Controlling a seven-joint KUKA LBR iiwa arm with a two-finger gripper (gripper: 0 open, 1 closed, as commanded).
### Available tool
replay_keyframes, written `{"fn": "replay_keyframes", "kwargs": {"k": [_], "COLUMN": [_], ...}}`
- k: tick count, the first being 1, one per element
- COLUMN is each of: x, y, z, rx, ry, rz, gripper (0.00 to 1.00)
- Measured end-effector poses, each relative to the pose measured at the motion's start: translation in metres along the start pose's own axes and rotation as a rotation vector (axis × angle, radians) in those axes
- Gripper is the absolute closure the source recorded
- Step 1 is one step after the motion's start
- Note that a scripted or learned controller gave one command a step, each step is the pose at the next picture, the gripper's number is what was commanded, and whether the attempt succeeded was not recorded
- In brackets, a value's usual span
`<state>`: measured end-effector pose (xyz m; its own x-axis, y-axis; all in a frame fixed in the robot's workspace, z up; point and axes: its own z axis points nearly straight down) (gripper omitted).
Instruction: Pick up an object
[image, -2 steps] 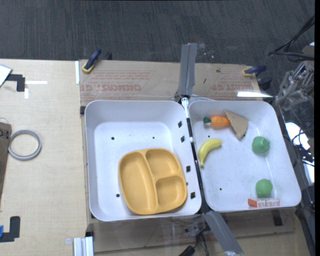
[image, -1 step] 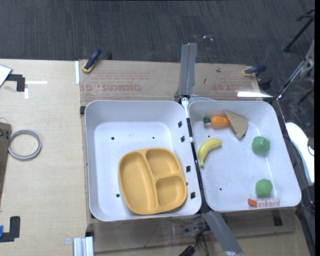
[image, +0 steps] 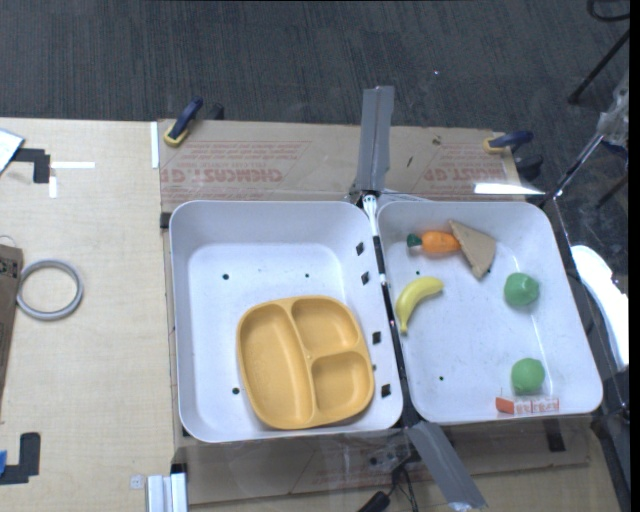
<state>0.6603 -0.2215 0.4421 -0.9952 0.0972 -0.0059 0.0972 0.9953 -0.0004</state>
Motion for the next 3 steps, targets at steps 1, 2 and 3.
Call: {"fn": "replay_keyframes", "kwargs": {"k": [1,2,3], "x": [0.0059,0.0,0.0039], "y": [-0.0004,0.0006,0.0002], "z": [0.0001,0.0005,0.0011], "rx": [-0.002,-0.005,-0.008], "ry": [0.001,-0.002,-0.004], "rz": [-0.506,-1.478,-2.264], "gripper": [1.0,1.0,1.0]}}
